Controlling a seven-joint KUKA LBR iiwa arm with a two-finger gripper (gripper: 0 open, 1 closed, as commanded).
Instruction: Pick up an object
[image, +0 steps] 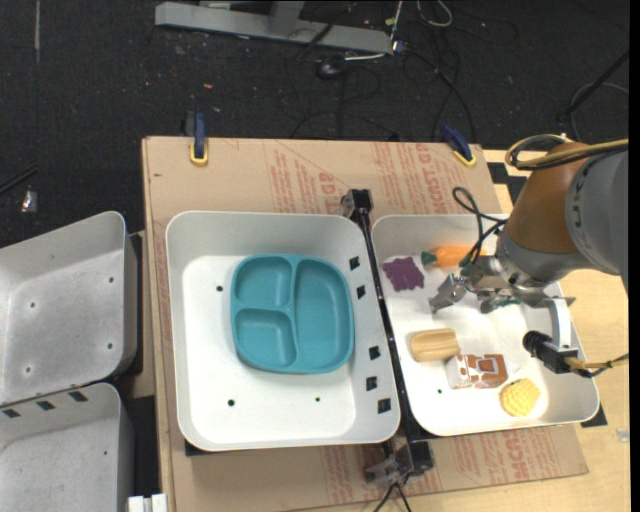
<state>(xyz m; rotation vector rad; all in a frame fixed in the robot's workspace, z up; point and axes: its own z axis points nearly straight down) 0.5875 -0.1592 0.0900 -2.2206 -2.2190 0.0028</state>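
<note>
In the camera view, the step in hand is judged to be the approach: nothing is seen between the fingers of the gripper (452, 293), which are spread apart and point to the left over the floor of the right bin (575, 400). No object is lifted yet. The nearest candidates are the purple piece (402, 272) just up-left of the fingertips, the orange carrot-like piece (452, 256) just above them, and the tan block (434, 345) below them; a small box (477, 371) and a yellow piece (520, 397) lie farther down-right. The next move probably calls for a descent onto one object and a closing. The arm (560, 215) is bent in from the right, with the wrist held low over the bin.
</note>
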